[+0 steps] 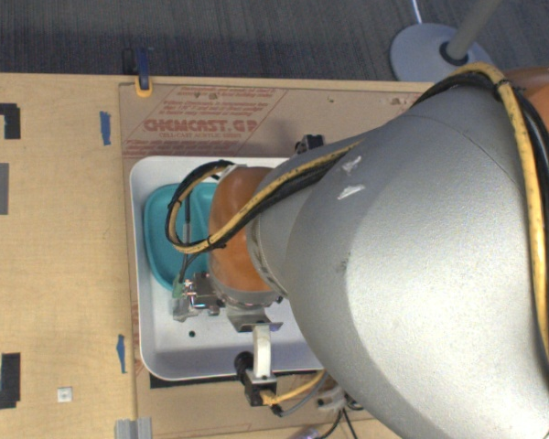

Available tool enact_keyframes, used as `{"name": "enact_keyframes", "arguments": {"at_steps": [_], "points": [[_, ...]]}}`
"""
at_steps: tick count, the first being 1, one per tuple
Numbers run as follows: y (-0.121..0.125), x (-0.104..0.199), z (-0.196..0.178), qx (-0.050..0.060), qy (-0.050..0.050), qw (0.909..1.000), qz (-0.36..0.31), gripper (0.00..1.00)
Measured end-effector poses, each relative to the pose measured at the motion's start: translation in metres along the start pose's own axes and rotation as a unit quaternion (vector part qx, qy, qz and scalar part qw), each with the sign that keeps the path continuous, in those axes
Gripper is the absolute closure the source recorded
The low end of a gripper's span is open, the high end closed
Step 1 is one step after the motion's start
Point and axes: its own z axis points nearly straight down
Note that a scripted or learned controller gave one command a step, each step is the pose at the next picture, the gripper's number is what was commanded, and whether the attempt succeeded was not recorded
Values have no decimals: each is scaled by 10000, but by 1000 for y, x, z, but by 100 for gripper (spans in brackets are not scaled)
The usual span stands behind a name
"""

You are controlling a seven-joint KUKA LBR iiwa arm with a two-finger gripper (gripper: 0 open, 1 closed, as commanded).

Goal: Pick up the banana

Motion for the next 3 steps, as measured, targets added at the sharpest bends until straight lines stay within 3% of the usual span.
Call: {"name": "enact_keyframes", "arguments": {"at_steps": [1,2,3], "points": [[-1,-1,-41,-1,-12,9948,1018,0],[-1,0,-51,-1,-12,9949,1011,100],[-1,1,-60,-2,-12,9949,1006,100]]}}
